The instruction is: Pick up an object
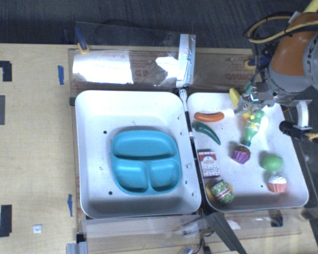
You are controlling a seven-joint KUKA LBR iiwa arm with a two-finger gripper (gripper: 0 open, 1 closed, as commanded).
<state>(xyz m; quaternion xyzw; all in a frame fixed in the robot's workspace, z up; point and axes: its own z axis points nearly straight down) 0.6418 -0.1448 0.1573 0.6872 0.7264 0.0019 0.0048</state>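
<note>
White plastic walls hem you in: the right bin (302,187) carries all the loose pieces, and the gripper (253,102) sits low at its far edge, right beside the yellow piece (233,96) and over the top of the green bottle (252,128). You can't tell from here how the claw stands. Open floor lies between the bottle and the green ball (271,162). Around it lie a hot dog (209,117), a green pepper (207,133), a purple cupcake (240,154), a pink cupcake (277,184), a red carton (208,164) and what looks like a leafy packet (222,191). The left bin (90,115) holds a blue divided tray (146,160).
</note>
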